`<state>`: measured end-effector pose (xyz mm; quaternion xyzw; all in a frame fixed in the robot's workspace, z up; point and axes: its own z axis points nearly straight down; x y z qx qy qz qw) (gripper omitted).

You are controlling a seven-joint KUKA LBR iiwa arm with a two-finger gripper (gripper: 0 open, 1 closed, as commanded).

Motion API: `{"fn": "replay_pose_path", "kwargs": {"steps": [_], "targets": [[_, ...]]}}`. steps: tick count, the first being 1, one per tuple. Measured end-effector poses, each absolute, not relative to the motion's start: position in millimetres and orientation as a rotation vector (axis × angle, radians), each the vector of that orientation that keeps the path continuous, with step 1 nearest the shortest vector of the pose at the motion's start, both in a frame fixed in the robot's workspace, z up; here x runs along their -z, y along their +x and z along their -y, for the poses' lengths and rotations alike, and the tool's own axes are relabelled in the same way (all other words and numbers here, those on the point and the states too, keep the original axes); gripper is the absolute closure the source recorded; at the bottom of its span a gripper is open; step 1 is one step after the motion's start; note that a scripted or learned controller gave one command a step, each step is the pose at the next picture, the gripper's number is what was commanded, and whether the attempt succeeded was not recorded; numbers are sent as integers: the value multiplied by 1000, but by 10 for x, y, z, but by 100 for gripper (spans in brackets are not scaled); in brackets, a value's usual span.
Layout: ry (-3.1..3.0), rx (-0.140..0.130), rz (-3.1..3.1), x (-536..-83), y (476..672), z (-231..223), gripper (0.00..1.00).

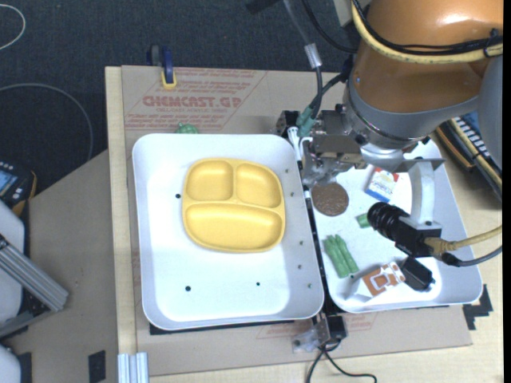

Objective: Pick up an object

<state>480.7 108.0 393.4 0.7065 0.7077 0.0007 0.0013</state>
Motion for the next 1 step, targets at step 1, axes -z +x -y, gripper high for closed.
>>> {"fn": "replay_pose_path", "kwargs": {"steps": [1], "targets": [[2216,-5,-2221,-4035,4813,-1085,100]]}}
